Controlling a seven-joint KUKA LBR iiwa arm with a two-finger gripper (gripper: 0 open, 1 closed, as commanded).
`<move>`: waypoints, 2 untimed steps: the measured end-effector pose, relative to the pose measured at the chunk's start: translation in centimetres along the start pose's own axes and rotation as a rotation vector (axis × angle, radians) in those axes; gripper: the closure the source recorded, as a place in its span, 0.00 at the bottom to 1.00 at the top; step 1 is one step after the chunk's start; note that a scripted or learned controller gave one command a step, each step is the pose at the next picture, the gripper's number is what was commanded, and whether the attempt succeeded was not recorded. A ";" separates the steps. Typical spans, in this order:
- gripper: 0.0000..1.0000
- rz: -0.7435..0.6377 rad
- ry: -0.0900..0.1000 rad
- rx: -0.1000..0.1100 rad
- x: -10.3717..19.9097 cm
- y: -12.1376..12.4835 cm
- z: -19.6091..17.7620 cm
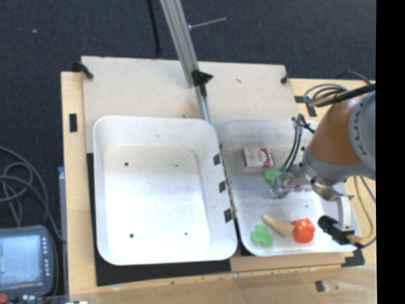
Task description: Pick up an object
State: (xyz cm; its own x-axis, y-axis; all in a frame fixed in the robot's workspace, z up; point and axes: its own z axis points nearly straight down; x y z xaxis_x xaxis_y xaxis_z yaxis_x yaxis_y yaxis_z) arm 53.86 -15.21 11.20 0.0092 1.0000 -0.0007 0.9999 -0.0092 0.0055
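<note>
The gripper [281,187] sits low in the right bin [243,138], touching a small green object [272,175]; whether it is apart or clamped cannot be told, so no pick shows as done. Around it lie a pink box [257,157] farther off, and nearer a tan cone [278,226], red piece [304,230] and green piece [262,235]

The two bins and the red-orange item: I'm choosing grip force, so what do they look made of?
The bins look like thin moulded plastic, matte white, with rounded corners and lips. The red-orange item looks like glossy moulded plastic, perhaps toy food; too small to be sure.
</note>
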 end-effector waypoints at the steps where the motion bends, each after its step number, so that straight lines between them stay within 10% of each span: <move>1: 1.00 -0.013 -0.001 -0.002 0.5 1.1 -5.3; 2: 1.00 -0.012 -0.002 -0.003 -0.5 1.1 -11.3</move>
State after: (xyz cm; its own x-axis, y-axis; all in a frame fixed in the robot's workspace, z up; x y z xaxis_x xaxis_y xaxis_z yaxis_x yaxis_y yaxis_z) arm 54.89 -15.74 22.48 -0.0033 1.0000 -0.0027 1.0000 0.0034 0.0085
